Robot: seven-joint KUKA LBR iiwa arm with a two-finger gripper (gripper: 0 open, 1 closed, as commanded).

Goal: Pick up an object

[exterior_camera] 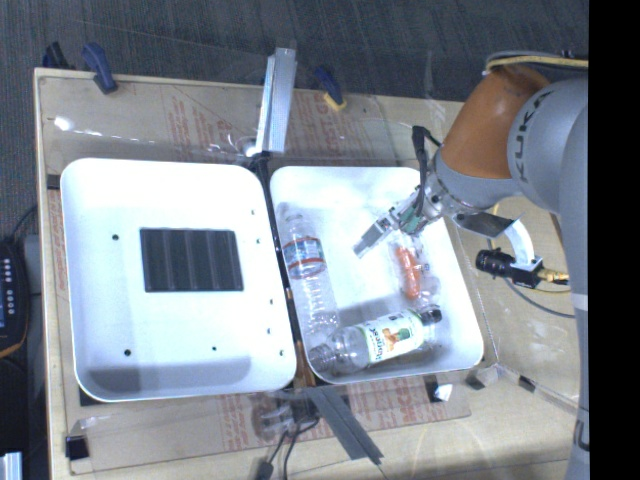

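arm (520, 138) over right bin (330, 193), 2 bottles (305, 273), orange object (408, 268)

White bins (160, 183), clear red-labelled bottle (305, 268), seemingly orange packet (408, 268)

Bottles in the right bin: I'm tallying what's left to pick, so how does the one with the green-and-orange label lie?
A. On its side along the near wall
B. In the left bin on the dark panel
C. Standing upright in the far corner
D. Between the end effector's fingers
A: the labelled bottle lies on its side along the right bin's near wall, apart from the end effector above it.
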